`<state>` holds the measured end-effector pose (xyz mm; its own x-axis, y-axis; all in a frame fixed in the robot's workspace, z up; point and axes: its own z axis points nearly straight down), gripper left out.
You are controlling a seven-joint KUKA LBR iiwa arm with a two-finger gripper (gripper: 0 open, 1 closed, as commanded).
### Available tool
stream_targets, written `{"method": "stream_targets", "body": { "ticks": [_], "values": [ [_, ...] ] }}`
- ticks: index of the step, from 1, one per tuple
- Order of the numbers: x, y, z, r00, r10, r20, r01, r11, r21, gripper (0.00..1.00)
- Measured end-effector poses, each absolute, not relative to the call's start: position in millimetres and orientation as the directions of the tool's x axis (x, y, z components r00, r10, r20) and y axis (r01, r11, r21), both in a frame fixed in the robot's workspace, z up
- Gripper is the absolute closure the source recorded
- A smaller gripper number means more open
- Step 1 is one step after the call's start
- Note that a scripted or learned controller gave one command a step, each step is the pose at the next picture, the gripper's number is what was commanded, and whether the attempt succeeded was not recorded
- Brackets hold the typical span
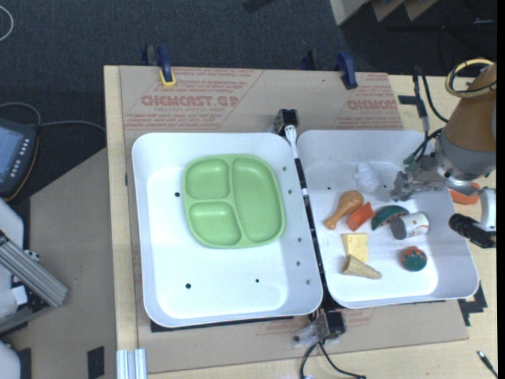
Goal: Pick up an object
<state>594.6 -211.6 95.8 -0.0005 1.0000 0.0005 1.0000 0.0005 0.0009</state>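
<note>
**Q:** Dark carpet surrounds the bench [237,93]; what rests on its brown board?

**A:** Two shallow white bins sit side by side. The left bin [158,283] occupies the centre-left of the frame. The right bin [450,279] occupies the centre-right. Their inner edges touch along a line of small clips.

**Q:** Contents of the left bin?

**A:** One green divided plate [234,200] with three compartments lies in its upper half, flat.

**Q:** Position of the arm?

**A:** The arm [471,125] enters at the upper right of the frame, over the right bin's upper right corner. The gripper [409,181] points toward the frame's left, low over the bin, just right of a pale crumpled object [367,175].

**Q:** Claw state?

**A:** I cannot tell from where I stand; the tip is too small and blurred. No object is visible in it.

**Q:** Candidate objects for pickup?

**A:** All lie in the right bin. A tan drumstick-shaped piece [343,208] sits left of centre. An orange piece [361,215] touches it. A dark green curved piece [389,214] lies just below the gripper. A white and dark cylinder [409,226] sits beside it. A yellow block [356,245] lies above a tan wedge [361,269]. A small red and green ball [413,258] sits at lower right.
</note>
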Motion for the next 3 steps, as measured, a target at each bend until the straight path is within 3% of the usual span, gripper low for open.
{"method": "stream_targets", "body": {
  "ticks": [3],
  "values": [
    [595.1, -211.3, 227.7, -0.001, 1.0, -0.003, 1.0, 0.001, 0.007, 1.0]
  ]
}}
